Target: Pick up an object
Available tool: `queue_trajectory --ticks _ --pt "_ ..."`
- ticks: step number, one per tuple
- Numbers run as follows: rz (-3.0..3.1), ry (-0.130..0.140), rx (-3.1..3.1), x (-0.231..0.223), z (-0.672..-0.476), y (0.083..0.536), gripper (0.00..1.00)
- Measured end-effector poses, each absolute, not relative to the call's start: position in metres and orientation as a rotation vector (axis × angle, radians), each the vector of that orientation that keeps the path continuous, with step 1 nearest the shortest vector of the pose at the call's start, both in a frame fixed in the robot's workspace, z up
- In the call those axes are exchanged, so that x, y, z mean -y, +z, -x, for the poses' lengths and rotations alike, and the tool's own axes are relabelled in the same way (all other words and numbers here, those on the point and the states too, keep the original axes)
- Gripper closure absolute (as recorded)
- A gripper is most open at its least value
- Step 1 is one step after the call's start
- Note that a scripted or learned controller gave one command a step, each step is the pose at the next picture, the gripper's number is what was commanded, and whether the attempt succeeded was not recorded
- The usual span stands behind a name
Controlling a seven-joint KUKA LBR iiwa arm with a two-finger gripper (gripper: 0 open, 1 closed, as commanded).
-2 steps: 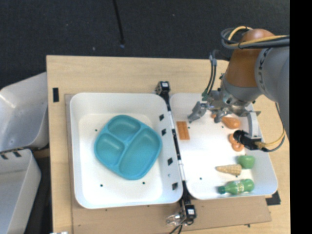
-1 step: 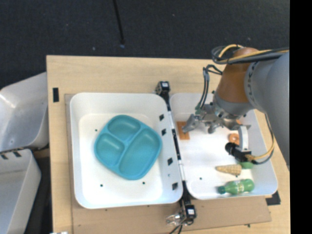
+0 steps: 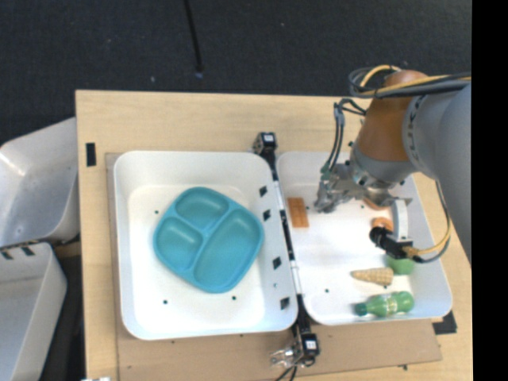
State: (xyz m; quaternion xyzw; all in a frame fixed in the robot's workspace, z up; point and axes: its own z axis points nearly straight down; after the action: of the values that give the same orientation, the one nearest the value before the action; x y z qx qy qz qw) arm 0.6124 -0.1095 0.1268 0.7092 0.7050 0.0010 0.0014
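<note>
Nearest the lens, the teal divided plate [image 3: 208, 239] sits in the left bin [image 3: 127, 308]; rightward, an orange block [image 3: 298, 212] lies upright-long by the divider, just left of the gripper [image 3: 325, 202], whose grip state cannot be told. Open floor lies below; cone [image 3: 372, 275] and green bottle [image 3: 384, 304] wait further right.

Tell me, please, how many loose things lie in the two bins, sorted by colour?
Blue: 1, the divided plate in the left bin.
Orange or tan: 3, the flat orange block, the cone and an orange piece partly hidden by the arm, all in the right bin.
Green: 2, the bottle and a small green piece.
Total: 6.
</note>
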Motion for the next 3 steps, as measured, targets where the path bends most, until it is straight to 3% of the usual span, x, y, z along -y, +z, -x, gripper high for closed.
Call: queue_trajectory --ticks 2,3 --pt "-2.214 0.007 -2.221 0.104 -0.619 0.233 1.00" --pt "-2.214 0.006 -2.222 0.103 -0.611 0.285 1.00"
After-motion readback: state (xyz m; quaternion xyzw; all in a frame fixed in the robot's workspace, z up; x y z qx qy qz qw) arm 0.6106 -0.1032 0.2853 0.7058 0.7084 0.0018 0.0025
